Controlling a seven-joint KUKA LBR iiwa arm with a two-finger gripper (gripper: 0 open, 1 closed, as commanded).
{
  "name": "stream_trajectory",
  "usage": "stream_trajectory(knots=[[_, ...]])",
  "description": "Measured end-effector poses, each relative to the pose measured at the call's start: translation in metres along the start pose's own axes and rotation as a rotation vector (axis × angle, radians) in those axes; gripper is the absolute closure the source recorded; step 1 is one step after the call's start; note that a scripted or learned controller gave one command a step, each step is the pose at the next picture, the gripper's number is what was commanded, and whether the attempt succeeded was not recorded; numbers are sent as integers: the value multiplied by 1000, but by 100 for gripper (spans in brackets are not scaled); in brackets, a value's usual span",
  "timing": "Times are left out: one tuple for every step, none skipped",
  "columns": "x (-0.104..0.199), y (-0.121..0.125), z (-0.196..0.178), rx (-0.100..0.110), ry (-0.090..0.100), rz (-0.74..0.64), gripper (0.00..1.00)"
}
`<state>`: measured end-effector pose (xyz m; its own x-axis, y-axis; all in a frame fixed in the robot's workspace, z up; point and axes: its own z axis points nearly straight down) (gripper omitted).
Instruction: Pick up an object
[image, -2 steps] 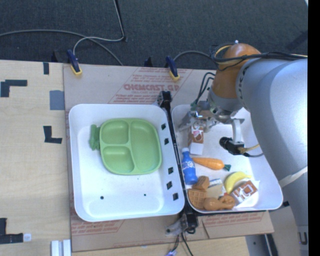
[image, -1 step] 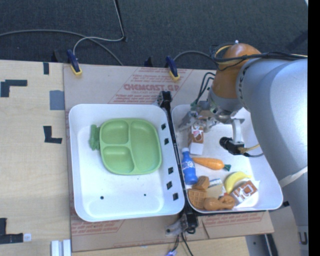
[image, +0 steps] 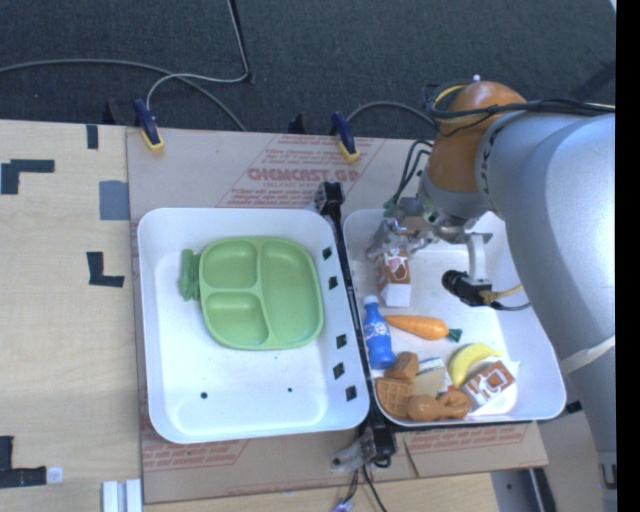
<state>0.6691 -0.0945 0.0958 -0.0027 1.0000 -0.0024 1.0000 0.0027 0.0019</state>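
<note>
2 white bins sit side by side. Left bin (image: 160, 380) holds 1 green divided plate (image: 262, 293). Right bin (image: 535, 385) holds a small carton (image: 395, 278), blue bottle (image: 377, 335), carrot (image: 417, 326), banana (image: 470, 359), waffle (image: 392, 396) and a brown-and-white box (image: 492, 384). Gripper (image: 398, 240) is low at the right bin's far end, directly above the carton and seemingly touching its top. Finger position: cannot tell.
</note>
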Motion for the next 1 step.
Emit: stream_trajectory(knots=[[60,0,-90,1,3,0,100]])
